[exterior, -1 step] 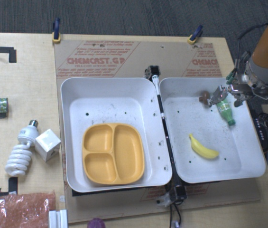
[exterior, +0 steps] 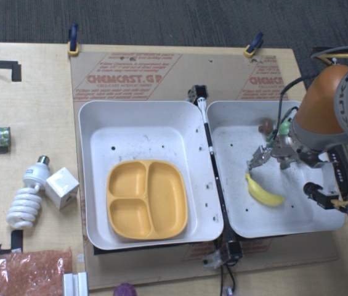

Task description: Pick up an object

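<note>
you have two white bins: the left bin [exterior: 90, 184] holds one yellow divided plate [exterior: 147, 198], the right bin [exterior: 235, 221] one banana [exterior: 263, 192] lying free just below the gripper [exterior: 261, 158], whose two fingers are spread, gripping nothing.

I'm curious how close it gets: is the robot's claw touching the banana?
Apart. The camera view shows white bin floor between the gripper and the banana below it.
</note>
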`<state>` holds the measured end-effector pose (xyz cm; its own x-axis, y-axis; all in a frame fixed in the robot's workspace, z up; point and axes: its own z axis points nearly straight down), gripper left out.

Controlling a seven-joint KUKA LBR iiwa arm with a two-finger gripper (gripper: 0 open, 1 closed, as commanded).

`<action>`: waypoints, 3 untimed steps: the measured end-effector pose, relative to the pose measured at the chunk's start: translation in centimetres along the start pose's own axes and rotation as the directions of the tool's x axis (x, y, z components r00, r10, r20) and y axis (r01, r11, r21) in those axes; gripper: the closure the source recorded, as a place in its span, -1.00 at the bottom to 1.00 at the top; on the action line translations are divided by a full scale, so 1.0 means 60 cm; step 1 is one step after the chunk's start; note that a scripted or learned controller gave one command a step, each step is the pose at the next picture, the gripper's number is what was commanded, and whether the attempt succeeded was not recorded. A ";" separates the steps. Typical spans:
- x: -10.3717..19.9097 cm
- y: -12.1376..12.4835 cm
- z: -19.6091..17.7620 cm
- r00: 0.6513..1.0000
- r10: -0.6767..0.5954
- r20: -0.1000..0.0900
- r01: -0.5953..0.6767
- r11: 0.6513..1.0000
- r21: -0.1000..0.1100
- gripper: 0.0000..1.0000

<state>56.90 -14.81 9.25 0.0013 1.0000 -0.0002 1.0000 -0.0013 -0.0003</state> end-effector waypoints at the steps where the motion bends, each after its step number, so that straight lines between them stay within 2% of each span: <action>1: -0.001 0.001 -0.017 1.000 0.002 0.001 -0.002 1.000 -0.002 1.00; 2: -0.109 0.052 -0.036 1.000 -0.001 0.001 0.001 1.000 -0.002 1.00; 3: -0.109 0.052 -0.036 1.000 -0.002 0.001 0.002 1.000 -0.001 -1.00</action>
<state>60.02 -21.36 11.43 -0.0007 1.0000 -0.0010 1.0000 0.0007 0.0011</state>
